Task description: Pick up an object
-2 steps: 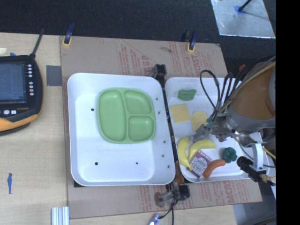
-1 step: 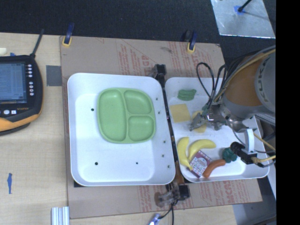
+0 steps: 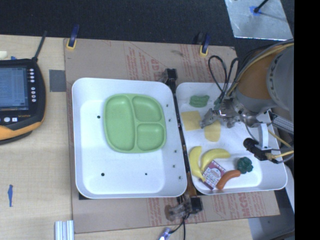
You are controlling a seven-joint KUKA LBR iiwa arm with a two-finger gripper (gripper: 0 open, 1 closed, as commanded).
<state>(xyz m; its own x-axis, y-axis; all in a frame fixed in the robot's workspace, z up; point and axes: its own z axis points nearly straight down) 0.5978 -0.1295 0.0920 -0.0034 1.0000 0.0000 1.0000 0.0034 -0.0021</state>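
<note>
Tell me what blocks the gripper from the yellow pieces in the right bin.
Nothing visible does. The gripper hangs right over the yellow slices in the right bin; the bananas lie nearer the camera, out of its path.
</note>
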